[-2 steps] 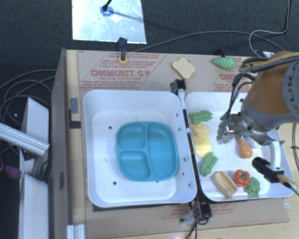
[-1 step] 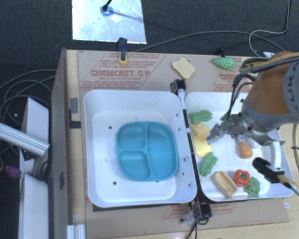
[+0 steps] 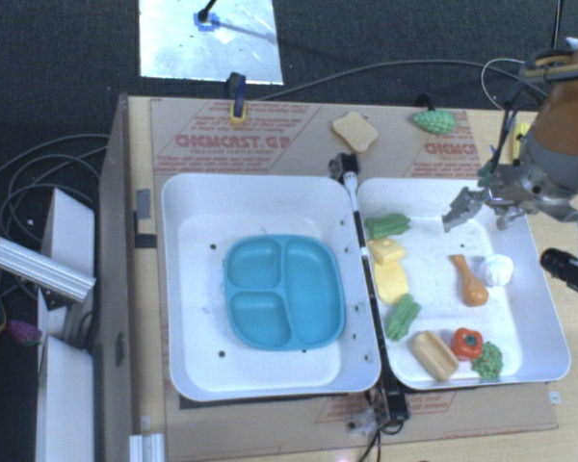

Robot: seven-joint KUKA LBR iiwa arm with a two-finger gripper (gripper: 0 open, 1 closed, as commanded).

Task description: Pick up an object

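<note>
step: approach | gripper (image 3: 484,208) spread, empty, above right bin (image 3: 549,340) | next: descend to drumstick (image 3: 469,280) at 6 o'clock

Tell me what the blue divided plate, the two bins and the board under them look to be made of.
Blue divided plate: looks like moulded plastic, matte, one even colour with rounded compartment ridges.
Left bin and right bin: probably thin white plastic, smooth, with rolled rims and a slight sheen.
Board: seems to be corrugated cardboard, tan with red print, dull surface.
</note>
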